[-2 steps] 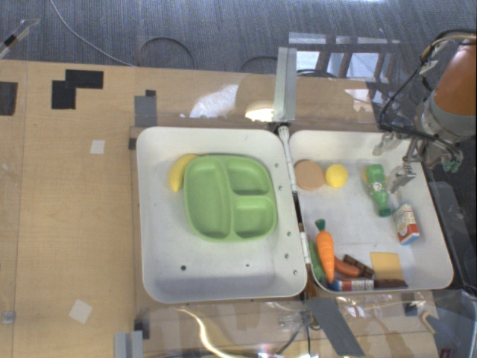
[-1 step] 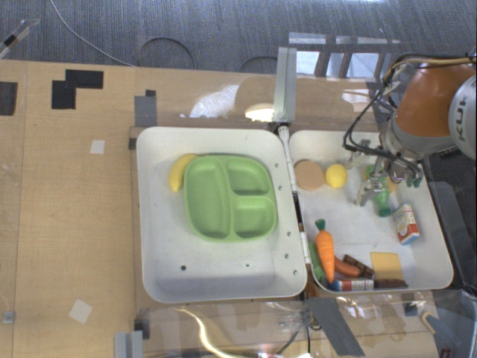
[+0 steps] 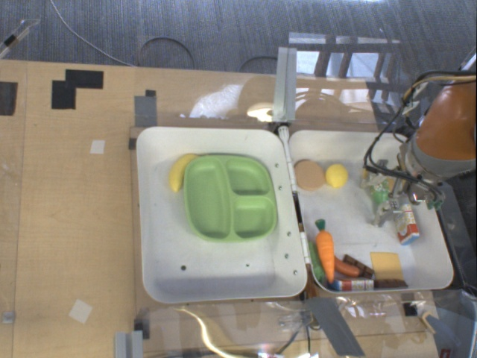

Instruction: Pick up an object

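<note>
My gripper [image 3: 393, 206] hangs low over the right side of the right bin [image 3: 440, 278], under the orange-banded wrist [image 3: 447, 121]. A small green object [image 3: 378, 194] lies just to its left, partly hidden by the gripper body. A red and white carton [image 3: 408, 231] sits right below it. Further left in this bin lie a round tan bun [image 3: 308, 175] and a yellow lemon [image 3: 337, 175]. Near the front edge there is a carrot [image 3: 325, 246], a yellow square slice [image 3: 386, 264] and a few small brown and red pieces [image 3: 354, 271].
The left bin [image 3: 160, 274] holds a green divided plate [image 3: 228, 198] with a banana [image 3: 177, 171] poking out from under its left rim. Black cables [image 3: 387, 136] loop beside the wrist. A metal post [image 3: 283, 88] stands behind the wall between the bins.
</note>
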You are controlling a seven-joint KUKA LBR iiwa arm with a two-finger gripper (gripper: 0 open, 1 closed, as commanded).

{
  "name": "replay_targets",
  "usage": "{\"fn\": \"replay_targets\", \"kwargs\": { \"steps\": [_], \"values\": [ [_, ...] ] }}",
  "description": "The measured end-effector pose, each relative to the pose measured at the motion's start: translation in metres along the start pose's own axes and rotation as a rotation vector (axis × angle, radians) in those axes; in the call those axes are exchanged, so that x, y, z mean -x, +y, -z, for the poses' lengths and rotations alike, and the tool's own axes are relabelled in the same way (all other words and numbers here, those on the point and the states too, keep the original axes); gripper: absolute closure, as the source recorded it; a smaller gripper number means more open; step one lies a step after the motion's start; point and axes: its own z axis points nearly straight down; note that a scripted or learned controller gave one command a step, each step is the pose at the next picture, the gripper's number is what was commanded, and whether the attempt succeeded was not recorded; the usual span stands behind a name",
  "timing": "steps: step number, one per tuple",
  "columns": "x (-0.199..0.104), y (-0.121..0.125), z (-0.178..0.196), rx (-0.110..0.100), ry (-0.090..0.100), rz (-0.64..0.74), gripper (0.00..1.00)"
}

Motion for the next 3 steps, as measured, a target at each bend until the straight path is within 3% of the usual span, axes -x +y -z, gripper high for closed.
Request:
{"fn": "replay_targets", "kwargs": {
  "steps": [1,2,3],
  "values": [
    [0.040,0.067,0.000,0.005,-0.002,-0.083,0.00],
    [0.068,-0.008,-0.002,0.002,0.015,-0.176,0.00],
    [0.075,-0.006,0.015,-0.002,-0.011,-0.170,1.00]
  ]
}}
